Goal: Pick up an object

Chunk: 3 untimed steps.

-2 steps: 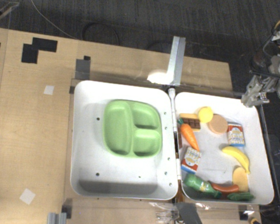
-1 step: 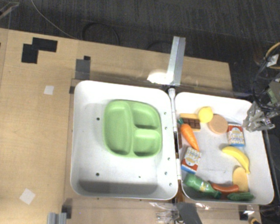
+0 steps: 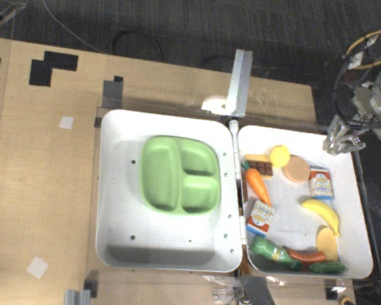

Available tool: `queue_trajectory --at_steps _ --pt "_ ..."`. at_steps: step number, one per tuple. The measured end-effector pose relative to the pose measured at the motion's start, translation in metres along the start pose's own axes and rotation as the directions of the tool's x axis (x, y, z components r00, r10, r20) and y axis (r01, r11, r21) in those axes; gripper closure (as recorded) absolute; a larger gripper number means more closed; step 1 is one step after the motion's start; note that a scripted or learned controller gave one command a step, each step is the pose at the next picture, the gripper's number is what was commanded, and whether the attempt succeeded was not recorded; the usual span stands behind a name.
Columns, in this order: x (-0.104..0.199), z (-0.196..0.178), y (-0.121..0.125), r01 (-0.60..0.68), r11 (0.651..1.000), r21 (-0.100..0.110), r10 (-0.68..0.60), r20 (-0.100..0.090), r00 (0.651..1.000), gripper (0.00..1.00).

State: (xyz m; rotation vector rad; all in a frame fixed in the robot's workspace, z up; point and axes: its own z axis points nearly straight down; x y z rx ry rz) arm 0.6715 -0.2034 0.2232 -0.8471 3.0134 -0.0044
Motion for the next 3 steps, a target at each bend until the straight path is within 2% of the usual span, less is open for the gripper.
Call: queue_trajectory --at_steps 1,2,3 --pt "0.001 0.026 0.000 0.305 0.952 -0.001 -0.305 0.000 0.952 1.00" --pt "0.000 0.018 0.000 0.526 0.850 0.000 -0.526 0.001 0.850 1.00" --pt "0.000 0.013 0.000 0.716 0.698 0.000 -0.716 0.001 0.698 1.00"
